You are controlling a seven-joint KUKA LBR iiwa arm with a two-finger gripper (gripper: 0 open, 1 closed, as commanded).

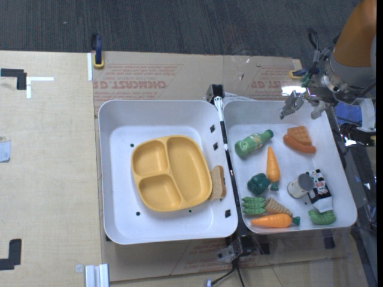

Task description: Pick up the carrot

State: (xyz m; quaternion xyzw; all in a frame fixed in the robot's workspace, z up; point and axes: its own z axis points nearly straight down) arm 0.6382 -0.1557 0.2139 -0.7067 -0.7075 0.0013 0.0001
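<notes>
Camera view: looks down at a slant on a worktop [48, 178] carrying two shallow white bins side by side.
Arm: grey with an orange band, reaching in from the right, poised above the far right corner of the right bin.
Left bin [114, 178]: holds a yellow divided plate [170, 173] with a slice of bread [218, 182] touching its right edge.
Right bin [335, 160]: holds all the toy food, crowded toward the near side.
Claw [297, 103]: hangs over the far rim of the right bin with nothing between its fingers; whether they are spread or closed cannot be told from here.
Carrot [274, 221]: lies on its side at the near edge of the right bin, just beside a cone [276, 207] and a bunch of green pods [253, 205], well apart from the claw.
Second carrot [272, 164]: smaller, lies lengthwise mid-bin, touching a green pepper [259, 184].
Other items: green bottle [253, 143], orange waffle [299, 139], small milk carton [319, 190].
Risk, wrong target: with two carrots, the claw could close on neither cleanly.
Risk, crowding: the fingers may likely catch the cone or pods beside the near carrot.
Risk, wall: a descent near the bin's rim could strike it.
</notes>
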